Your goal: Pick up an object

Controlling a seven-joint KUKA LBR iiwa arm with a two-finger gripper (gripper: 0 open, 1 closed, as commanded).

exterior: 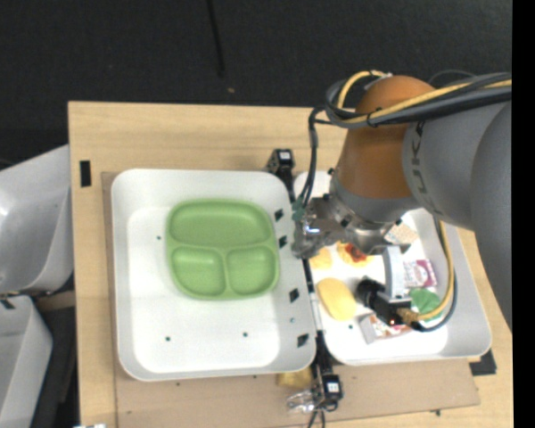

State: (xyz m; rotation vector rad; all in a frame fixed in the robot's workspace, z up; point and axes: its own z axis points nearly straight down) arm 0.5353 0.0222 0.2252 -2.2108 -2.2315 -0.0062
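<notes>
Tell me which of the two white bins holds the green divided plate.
The left bin: the green plate lies in it alone. The right bin, under the arm, holds a yellow object and small clutter.

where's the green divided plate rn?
In the camera view, the green divided plate lies flat in the left white bin, toward its upper middle, left of the arm working over the right bin.

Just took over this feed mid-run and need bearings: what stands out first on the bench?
The green divided plate lies alone in the left bin, the brightest thing on the bench. The grey arm's orange band looms over the right bin, with the tool low above a clutter of small items there, among them a yellow object near the bin's left wall.
</notes>
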